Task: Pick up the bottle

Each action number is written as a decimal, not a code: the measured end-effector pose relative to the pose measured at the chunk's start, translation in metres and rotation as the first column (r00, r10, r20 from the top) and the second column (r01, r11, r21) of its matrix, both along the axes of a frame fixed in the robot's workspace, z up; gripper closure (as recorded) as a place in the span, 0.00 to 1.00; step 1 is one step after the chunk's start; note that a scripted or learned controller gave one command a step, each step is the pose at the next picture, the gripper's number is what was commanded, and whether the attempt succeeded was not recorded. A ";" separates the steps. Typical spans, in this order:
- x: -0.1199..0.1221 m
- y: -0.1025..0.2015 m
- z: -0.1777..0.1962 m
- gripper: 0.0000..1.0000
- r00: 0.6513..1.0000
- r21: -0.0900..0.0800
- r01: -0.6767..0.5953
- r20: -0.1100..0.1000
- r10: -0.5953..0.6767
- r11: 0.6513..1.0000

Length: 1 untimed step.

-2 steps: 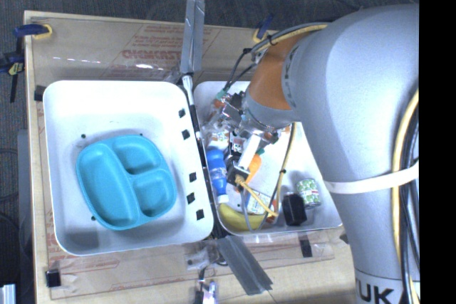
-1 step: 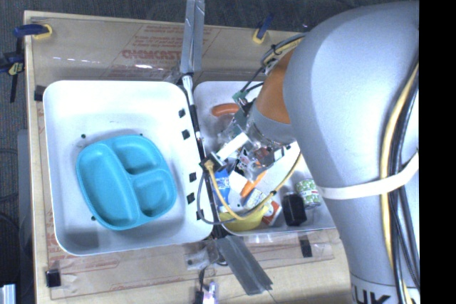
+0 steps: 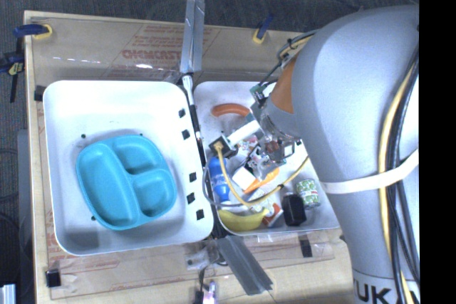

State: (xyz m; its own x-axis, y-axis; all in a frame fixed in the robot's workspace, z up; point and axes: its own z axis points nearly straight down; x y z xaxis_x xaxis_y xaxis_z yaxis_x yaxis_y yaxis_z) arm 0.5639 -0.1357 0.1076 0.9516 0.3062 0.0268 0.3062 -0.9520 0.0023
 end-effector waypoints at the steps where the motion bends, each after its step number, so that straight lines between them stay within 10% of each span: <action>1: -0.079 0.030 -0.010 0.00 0.999 -0.010 0.051 -0.003 -0.051 0.999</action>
